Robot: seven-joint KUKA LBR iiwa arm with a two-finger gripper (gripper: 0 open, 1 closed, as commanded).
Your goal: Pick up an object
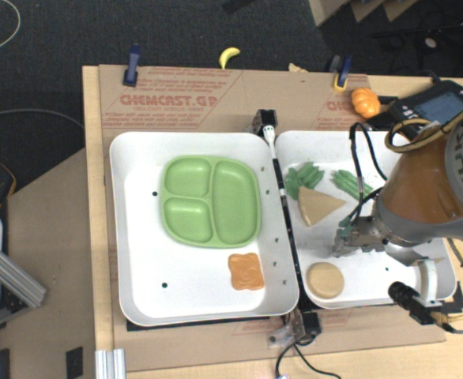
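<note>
Pincer [347, 242] is hanging low in the right bin [374, 294], beside the tan wedge [319, 206] and above the round cookie [325, 279]. Can't tell its state. Looks like it's lining up; next it's needing to close on something.

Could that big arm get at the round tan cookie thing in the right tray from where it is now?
Probably yes. The round tan piece lies in the open near the front wall of the right bin, nothing on top of it. The gripper hangs just above and behind it, with bare bin floor between them.
</note>
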